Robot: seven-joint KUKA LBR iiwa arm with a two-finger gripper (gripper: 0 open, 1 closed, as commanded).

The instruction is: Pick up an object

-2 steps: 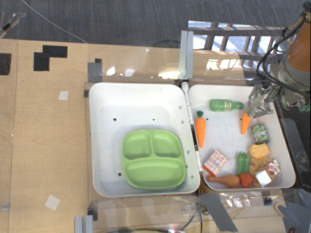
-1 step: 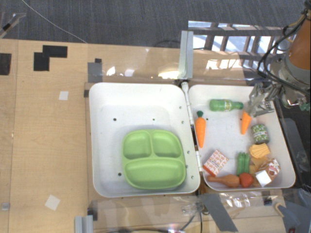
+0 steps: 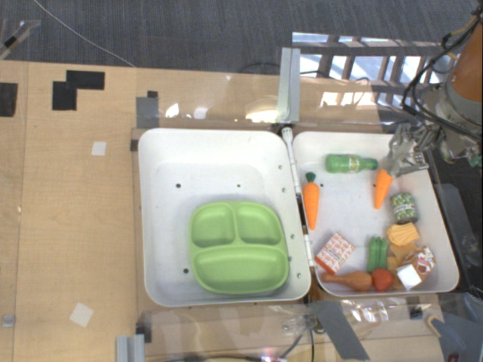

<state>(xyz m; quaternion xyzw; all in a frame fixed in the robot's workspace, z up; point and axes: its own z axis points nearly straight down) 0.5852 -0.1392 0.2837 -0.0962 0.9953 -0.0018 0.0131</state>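
Note:
My gripper (image 3: 400,159) hangs over the back right corner of the right bin (image 3: 343,206). Its tip is right at the top end of a small orange carrot (image 3: 383,189), which lies or hangs just below and left of it. Whether the carrot is gripped is unclear. A green bottle (image 3: 351,164) lies on its side to the left of the gripper. A second carrot (image 3: 311,200) lies along the bin's left wall.
Along the right bin's front and right side lie a green patterned can (image 3: 404,208), a red-and-white box (image 3: 335,252), a green vegetable (image 3: 376,253), a tomato (image 3: 383,279) and several other toy foods. The left bin (image 3: 170,172) holds a green divided plate (image 3: 238,246).

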